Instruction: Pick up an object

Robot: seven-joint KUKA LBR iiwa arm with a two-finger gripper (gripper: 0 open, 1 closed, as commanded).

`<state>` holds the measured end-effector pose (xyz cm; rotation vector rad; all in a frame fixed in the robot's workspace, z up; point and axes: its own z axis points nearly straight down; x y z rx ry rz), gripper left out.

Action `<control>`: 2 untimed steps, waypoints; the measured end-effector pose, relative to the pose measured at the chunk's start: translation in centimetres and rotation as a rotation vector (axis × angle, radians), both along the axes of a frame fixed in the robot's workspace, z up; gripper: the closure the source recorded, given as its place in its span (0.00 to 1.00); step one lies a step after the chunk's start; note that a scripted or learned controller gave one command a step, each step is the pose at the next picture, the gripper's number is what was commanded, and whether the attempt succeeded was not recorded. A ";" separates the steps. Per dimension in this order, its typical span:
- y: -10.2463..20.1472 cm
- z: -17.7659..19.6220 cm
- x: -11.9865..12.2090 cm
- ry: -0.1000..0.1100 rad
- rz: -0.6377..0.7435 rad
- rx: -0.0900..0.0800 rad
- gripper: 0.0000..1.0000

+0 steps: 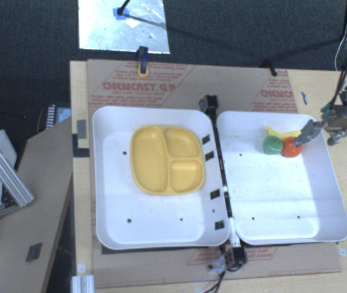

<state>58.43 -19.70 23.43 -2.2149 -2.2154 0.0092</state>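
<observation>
The grey two-finger gripper point(308, 133) reaches over the right white bin's point(283, 224) far right corner; whether its jaws are open cannot be told. Touching its tip lies a small red round object point(291, 148), beside a green ball point(272, 144) and a yellow piece point(280, 132).

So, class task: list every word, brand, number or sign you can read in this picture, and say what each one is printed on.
"CHEMCAST GP", red print on the brown sheet under the bins, top left.
"CHEMCAST", the same print repeated at top right; the rest is too blurred to read.
Nothing else is legible.
</observation>
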 end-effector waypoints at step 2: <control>-0.1 -3.4 0.1 -0.011 0.001 -0.003 0.00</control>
